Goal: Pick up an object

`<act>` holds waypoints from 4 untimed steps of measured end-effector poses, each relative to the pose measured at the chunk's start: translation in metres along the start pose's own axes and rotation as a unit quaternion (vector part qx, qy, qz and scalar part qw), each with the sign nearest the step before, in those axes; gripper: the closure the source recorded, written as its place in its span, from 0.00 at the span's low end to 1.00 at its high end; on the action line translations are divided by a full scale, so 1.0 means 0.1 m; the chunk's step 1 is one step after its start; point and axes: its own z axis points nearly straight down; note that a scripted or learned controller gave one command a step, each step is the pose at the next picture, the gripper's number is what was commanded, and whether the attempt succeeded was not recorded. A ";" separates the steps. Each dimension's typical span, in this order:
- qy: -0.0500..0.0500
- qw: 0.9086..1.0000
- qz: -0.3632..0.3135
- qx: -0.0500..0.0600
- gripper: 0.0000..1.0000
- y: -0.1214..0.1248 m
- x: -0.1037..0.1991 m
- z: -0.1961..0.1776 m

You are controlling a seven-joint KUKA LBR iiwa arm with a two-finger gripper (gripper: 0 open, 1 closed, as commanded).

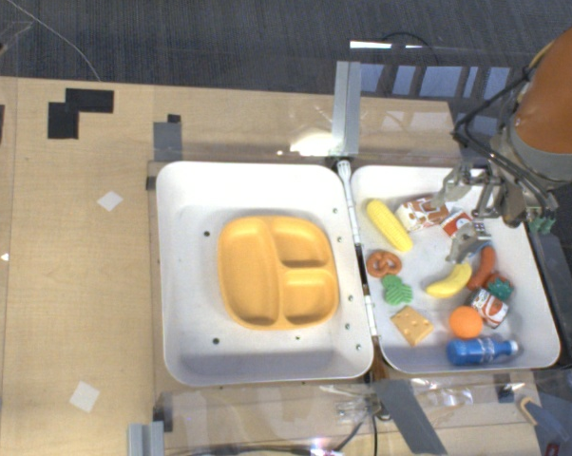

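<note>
Right now the grey arm with its orange band (557,84) reaches in from the right and hangs over the upper right part of the right-hand shallow white bin (543,350). Its two-finger gripper (464,245) points down among the toys, its metal fingers (457,249) spread a little apart with nothing between them, so it grips no object. The tips sit just above the small yellow plastic banana (448,280), beside the red and white snack packet (425,214); whether they touch either one I cannot tell

Several small toy foods lie in that bin. A long yellow corn cob (388,225) rests tilted near the upper left corner, by the wall between the bins. Below it comes a brown pretzel (383,263), then a green broccoli-like piece (396,291), then a tan square cracker (412,326). To the right of the cracker sits an orange ball-shaped fruit (467,322), with a blue bottle (481,351) lying on its side just below it, near the front wall. An orange-red sausage-shaped toy (483,266) lies slanted beside the banana, and a small red and white carton with a green top (494,302) lies just under it

The left-hand white bin (186,331) holds a yellow plastic tray with three compartments (275,271), set flat near its middle, well apart from the gripper
</note>
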 end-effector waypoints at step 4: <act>0.000 0.865 0.502 0.001 0.00 -1.08 -0.76 1.75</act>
